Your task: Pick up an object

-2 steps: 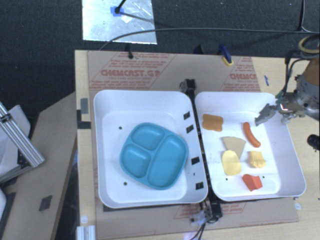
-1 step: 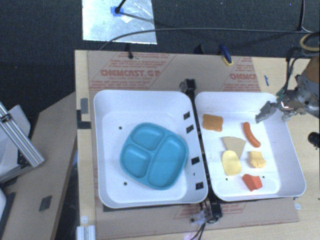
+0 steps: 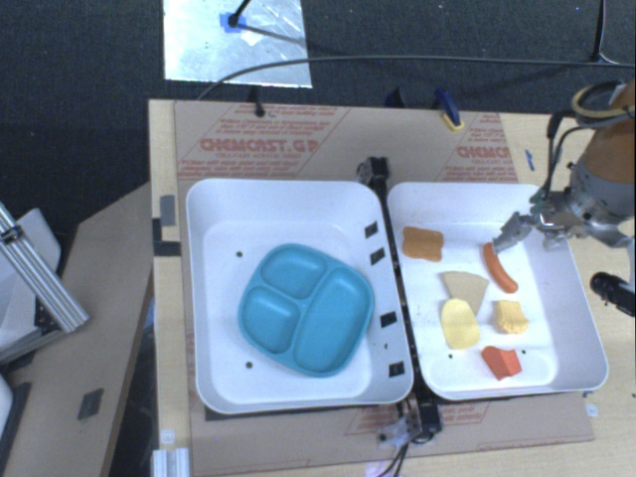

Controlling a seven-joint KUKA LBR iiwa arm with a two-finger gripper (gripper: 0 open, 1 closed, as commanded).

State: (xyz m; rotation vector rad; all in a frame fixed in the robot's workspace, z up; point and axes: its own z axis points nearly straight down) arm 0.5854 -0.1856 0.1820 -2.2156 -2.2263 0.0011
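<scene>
Light fell evenly and bright from above my bench. The foil sheet point(image 3: 237, 26) glared; my bins' point(image 3: 298, 202) shadows stayed soft, detail slightly grainy.

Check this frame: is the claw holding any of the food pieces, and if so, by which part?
Nothing is held. The claw hangs just above the upper end of the orange-red sausage, nothing between its fingers.

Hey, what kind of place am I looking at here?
Probably a robot lab test bench: a robot arm reaches over two white bins, one holding toy food like a sausage, the other a blue divided plate.
</scene>
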